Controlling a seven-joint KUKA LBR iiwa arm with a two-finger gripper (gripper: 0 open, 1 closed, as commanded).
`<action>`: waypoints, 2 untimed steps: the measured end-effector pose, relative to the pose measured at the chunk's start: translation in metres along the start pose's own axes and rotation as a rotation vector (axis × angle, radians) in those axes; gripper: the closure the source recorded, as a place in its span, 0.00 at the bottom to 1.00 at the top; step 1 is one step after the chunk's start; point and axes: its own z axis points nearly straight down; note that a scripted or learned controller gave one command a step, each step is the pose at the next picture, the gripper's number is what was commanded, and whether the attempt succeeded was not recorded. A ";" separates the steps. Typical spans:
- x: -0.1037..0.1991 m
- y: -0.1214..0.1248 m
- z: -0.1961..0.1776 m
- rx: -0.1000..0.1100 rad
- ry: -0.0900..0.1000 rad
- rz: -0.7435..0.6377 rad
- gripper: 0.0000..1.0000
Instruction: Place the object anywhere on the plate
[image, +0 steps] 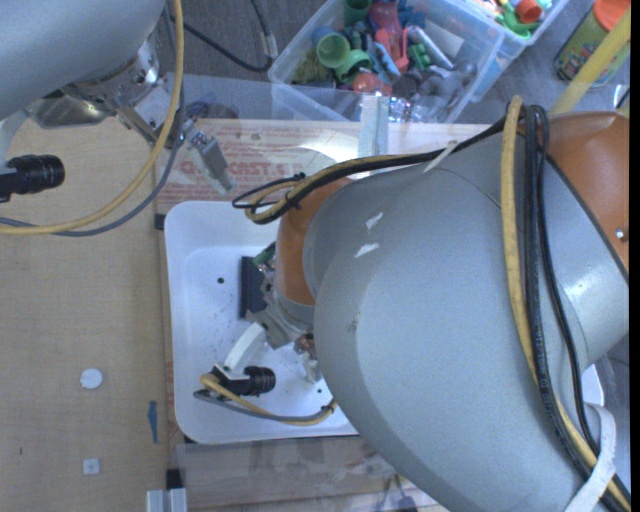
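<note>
Overhead view of the bench, with the grey arm (470, 310) covering most of the right half and reaching down into the left white bin (190, 300). The gripper (262, 345) hangs low over the bin floor, a white piece slanting down from it toward a black cylindrical part and a yellow cable that trails along the bin's near edge; whether it is wide, narrow or holding anything cannot be told from this angle. Neither the task's object nor the plate can be identified; both may lie beneath the arm's bulk. The main risk, as a judgement, is a closure on nothing or a release off the plate, since the arm hides the working area. The trailing cable could also snag on the bin rim. Beyond the bench stands a clear tub of coloured toys (420, 50); a second grey machine body (70, 50) with yellow cabling occupies the upper left, well apart from the gripper.
</note>
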 end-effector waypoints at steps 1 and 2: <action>0.001 0.000 -0.011 0.000 0.002 -0.003 1.00; -0.008 -0.007 -0.001 -0.005 0.009 0.181 1.00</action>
